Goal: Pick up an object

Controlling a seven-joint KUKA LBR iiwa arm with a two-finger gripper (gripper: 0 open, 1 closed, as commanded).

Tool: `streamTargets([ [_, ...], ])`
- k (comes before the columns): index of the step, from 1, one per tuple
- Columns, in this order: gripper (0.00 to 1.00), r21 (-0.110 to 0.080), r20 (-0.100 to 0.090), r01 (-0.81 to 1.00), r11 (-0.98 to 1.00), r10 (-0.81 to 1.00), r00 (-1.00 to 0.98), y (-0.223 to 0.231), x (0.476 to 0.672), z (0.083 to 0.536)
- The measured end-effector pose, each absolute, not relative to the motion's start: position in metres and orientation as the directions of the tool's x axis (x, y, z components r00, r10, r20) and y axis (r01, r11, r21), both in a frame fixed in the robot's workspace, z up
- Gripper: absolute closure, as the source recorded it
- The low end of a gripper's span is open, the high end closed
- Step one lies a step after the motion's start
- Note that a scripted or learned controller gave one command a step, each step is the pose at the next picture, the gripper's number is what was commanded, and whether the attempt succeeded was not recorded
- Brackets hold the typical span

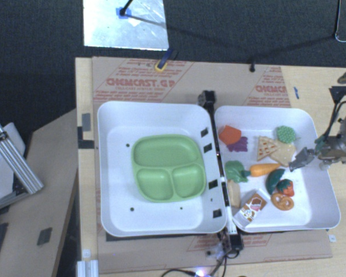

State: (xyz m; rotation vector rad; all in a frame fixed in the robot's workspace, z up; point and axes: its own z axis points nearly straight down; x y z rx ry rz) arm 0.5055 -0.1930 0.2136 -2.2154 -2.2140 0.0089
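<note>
camera view: arm parked at the right bin's edge, nothing picked yet

camera view shows the end effector (304,158) coming in from the right, low over the right bin (320,212), its tip just beside the pale cheese wedge (284,153) and near the orange carrot (264,169). honestly can't tell from this slant whether it's spread or closed, it just reads as one grey point, and nothing looks caught in it. the pickable stuff is all in that right bin: waffle triangle (267,146), green round thing (286,134), orange pepper (230,135), purple piece (238,145), broccoli (235,170), pretzel (282,201), small box (252,206). left bin (112,154) only carries the green divided plate (168,167).

my take on doing this well: the pile is crowded, so go for something with free space around it. come straight down, centre on it, and don't shove the neighbours.
</note>
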Motion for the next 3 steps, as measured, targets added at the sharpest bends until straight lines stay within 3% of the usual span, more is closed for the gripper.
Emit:
streamTargets([
  [1,0.0,0.001,-0.001,1.0,0.003,1.0,-0.003,-0.193,0.508,0.22],
  [3,0.0,-0.004,0.002,1.0,0.001,1.0,-0.001,-0.187,0.503,0.096],
])
